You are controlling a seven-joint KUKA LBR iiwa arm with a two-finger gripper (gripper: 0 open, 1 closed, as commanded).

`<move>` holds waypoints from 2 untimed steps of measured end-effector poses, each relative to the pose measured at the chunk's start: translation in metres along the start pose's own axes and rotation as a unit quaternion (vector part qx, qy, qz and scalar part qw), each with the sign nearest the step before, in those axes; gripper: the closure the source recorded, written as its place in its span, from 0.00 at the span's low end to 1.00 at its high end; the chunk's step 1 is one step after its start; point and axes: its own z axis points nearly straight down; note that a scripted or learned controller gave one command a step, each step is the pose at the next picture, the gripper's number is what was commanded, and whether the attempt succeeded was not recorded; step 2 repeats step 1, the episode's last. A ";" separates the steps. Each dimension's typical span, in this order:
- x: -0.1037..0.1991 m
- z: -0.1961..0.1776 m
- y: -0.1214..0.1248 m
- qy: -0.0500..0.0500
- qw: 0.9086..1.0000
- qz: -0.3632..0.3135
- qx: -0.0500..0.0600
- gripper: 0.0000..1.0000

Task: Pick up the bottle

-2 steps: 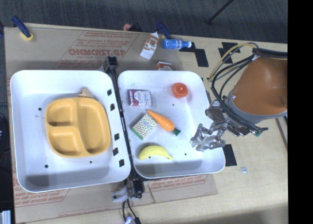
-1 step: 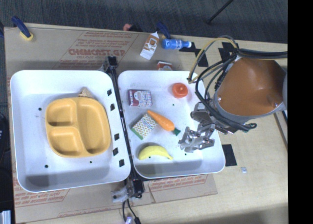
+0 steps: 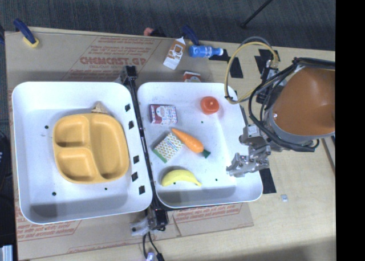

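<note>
We're hovering the gripper (image 3: 246,164) at the right bin's (image 3: 188,197) edge, grip state unreadable, nothing held, so next we need to find the bottle.

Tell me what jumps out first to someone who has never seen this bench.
The big yellow divided tray sits in the left bin. The right bin holds a carrot, a banana and a small red fruit. The grey-and-orange arm looms at right, its gripper over that bin's right rim; a blue bottle lies outside, behind the bins.
</note>
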 end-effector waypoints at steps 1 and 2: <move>-0.057 0.014 0.014 0.000 0.996 -0.094 -0.001 1.00; -0.057 0.014 0.014 0.000 0.996 -0.094 -0.001 1.00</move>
